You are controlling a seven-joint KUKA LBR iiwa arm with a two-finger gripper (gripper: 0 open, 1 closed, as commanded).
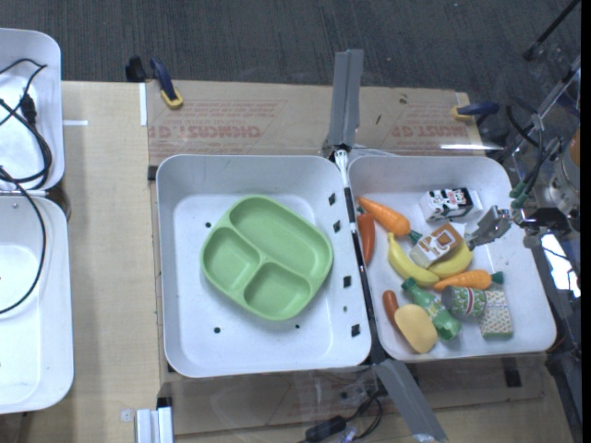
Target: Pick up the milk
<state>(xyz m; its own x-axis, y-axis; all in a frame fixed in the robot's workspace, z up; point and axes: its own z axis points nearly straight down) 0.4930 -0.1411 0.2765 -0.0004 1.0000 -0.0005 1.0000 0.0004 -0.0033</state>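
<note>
Jaws of my gripper [487, 230] hang over the right bin [529, 275]; whether apart or together, I cannot tell. Milk carton [449, 202], probably untouched, lies just beside me.

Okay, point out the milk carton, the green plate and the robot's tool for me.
milk carton [449, 200]: camera view, on its black and white side.
green plate [267, 257]: camera view, on the divider ridge near its middle.
tool [487, 230]: camera view, at its fingertips above the right bin.
</note>
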